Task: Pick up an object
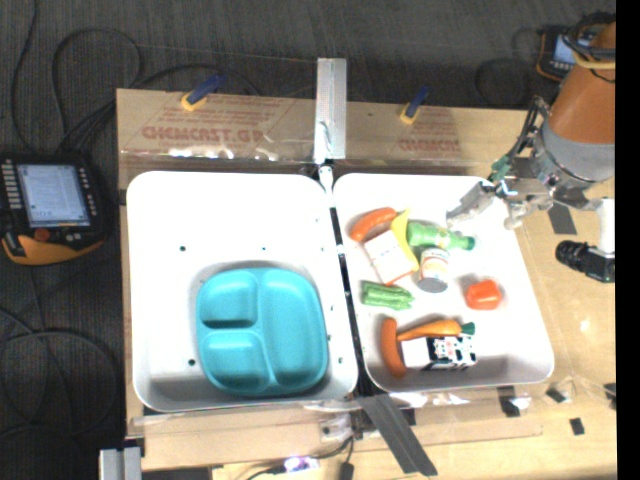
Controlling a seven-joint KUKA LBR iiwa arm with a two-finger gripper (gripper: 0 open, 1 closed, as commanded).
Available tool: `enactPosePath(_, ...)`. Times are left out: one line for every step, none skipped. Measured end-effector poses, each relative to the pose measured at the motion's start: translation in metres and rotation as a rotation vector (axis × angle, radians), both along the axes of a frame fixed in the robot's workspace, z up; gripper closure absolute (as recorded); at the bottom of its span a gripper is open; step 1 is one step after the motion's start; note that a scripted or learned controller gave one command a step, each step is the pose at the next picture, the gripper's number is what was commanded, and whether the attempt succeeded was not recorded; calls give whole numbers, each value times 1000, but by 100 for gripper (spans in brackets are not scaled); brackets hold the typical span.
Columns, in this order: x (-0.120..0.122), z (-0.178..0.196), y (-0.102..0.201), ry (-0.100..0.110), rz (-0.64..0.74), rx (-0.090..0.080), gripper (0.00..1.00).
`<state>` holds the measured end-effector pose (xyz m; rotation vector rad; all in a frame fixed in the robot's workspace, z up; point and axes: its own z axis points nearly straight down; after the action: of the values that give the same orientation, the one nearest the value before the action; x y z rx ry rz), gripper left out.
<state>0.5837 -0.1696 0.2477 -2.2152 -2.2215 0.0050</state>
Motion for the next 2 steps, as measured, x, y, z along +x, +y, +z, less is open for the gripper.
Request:
enactPosePath(17,-143,47,-16,-45,-2,0)
enactPosePath(65,-154,35,-18,-39,2,0)
